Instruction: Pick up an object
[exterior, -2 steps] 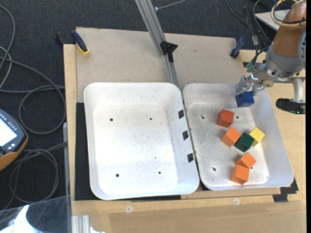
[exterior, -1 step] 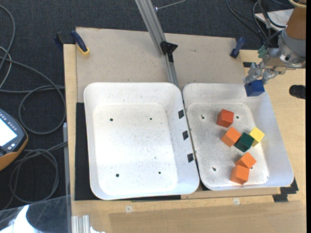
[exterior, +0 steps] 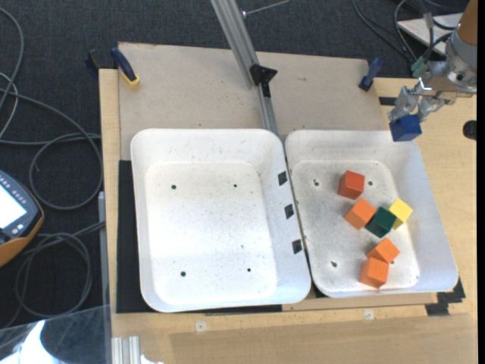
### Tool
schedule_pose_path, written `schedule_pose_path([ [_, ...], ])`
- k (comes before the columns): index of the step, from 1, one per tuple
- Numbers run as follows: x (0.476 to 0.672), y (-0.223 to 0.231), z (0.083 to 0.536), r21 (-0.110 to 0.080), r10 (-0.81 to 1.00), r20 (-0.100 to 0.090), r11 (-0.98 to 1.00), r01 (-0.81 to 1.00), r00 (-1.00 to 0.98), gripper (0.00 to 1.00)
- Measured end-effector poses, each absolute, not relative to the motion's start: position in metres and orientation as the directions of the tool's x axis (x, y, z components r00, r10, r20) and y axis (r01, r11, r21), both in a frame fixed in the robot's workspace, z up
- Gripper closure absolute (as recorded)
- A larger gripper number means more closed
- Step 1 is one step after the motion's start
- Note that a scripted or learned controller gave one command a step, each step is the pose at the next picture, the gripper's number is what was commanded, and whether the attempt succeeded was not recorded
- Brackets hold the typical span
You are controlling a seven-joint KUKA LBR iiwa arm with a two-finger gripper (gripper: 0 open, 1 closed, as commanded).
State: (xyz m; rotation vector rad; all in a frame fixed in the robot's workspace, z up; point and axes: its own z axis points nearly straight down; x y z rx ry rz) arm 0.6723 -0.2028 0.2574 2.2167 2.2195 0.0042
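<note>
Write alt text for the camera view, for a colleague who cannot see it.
The two-finger gripper holds a small blue cube above the far rim of the right shallow white bin. That bin holds orange, green and yellow blocks; the left white bin sits beside it.

Robot lab: clamped bench (exterior: 227, 89), loose cables (exterior: 45, 196), carpet floor (exterior: 53, 21).

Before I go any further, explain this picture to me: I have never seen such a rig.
One camera looks down at a slant on a bench bearing two shallow white bins. A grey robot arm reaches in from the right; its two-fingered tool hangs over the top corner of the right bin with a blue block between its fingers. That bin holds four orange blocks, for example, plus a green block and a yellow block. The left bin sits beside it.
</note>
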Motion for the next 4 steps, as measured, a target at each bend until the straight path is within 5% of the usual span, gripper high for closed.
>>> schedule_pose_path([
  [4,0.564,-0.009,0.244,-0.006,1.0,0.003,0.005,1.0,-0.005,1.0],
])
